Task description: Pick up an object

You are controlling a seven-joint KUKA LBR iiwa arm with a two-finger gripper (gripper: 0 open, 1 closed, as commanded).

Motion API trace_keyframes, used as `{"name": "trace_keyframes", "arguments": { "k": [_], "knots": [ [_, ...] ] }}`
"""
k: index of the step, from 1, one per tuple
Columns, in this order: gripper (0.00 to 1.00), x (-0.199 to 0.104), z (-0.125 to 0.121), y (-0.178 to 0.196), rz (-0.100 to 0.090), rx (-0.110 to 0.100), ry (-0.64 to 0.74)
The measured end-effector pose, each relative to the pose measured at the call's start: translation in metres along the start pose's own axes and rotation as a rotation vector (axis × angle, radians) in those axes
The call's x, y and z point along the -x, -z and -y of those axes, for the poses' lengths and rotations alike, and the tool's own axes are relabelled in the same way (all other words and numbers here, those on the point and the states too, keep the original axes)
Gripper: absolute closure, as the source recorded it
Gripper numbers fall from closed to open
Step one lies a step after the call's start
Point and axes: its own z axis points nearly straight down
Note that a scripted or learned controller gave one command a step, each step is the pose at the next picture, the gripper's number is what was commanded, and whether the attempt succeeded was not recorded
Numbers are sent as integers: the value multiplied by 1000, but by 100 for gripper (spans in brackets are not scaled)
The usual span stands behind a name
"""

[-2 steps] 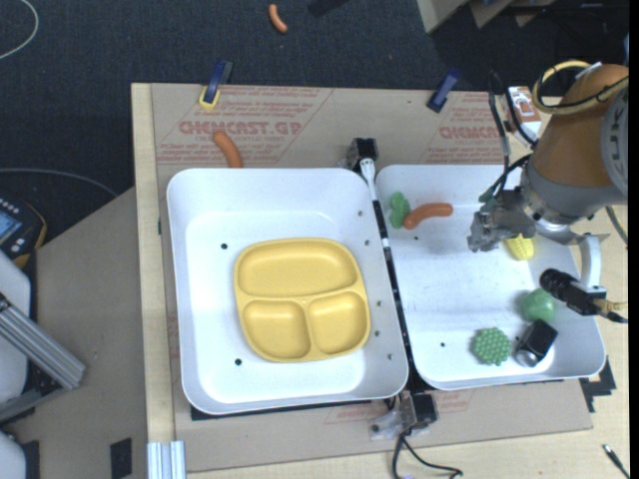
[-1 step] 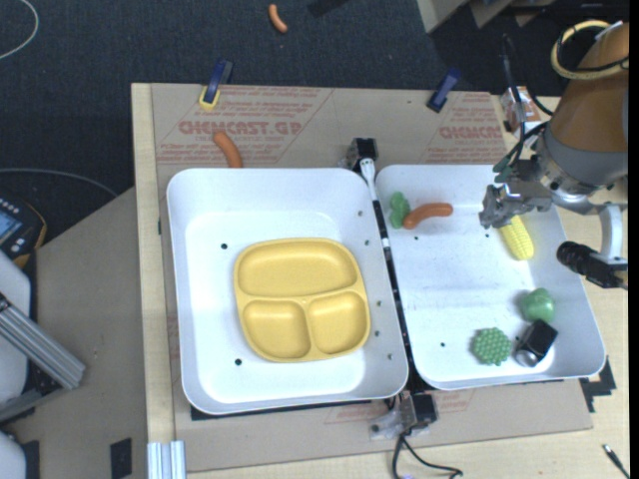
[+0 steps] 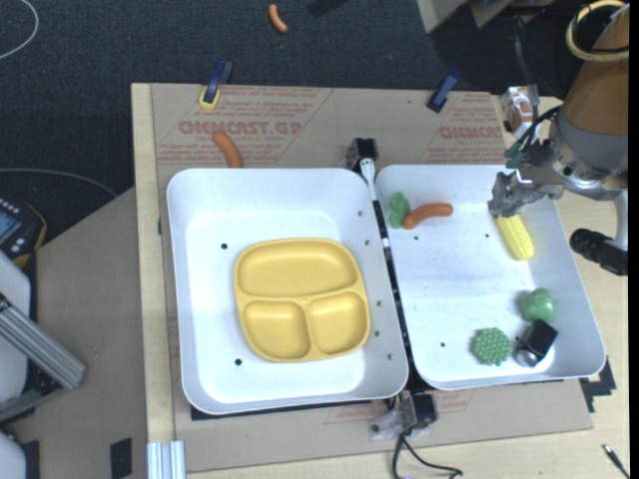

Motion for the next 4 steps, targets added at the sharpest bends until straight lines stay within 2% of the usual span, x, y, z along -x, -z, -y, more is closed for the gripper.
{"name": "trace_keyframes", "arguments": {
  "k": [1, 2, 3, 4],
  "knots": [
    [100, -58, 17, -8, -5, -10, 4],
    [100, -110, 35, -13, -5, -11, 4],
    [100, -125, 43, -1, -4, -7, 1],
    [100, -123, 32, 2, -2, -4, 0]
  ]
}}
